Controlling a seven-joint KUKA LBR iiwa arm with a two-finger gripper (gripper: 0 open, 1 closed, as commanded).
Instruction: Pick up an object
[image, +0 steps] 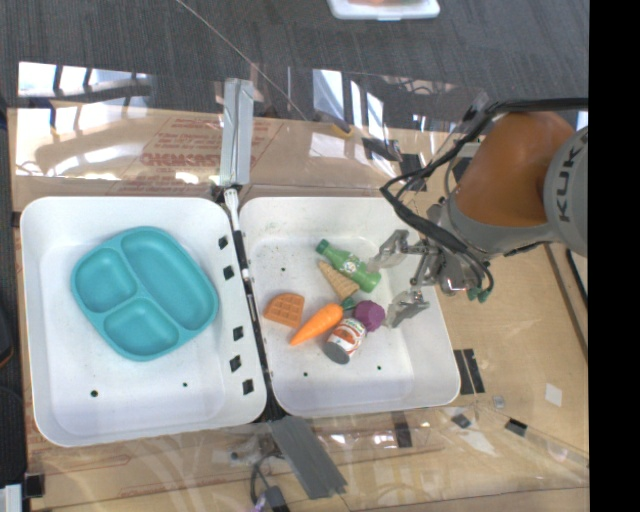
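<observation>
We see the gripper (398, 278) spread wide, nothing between its fingers (393, 245), over the right side of the right bin (300, 395). The arm (510, 180) comes in from the worktop's right edge, wrist pointing left and down.

Objects cluster mid-bin: bottle (347, 264) with its long axis running upper-left to lower-right and cap toward upper-left; cone (338, 279) just below it, tip toward lower-right; carrot (318, 324) lying diagonally, tip toward lower-left; waffle (284, 309) left of the carrot; can (345, 339) tilted, touching the carrot; purple ball (369, 315) just beside the lower finger. A teal plate (145, 291) sits in the left bin (50, 400).
</observation>
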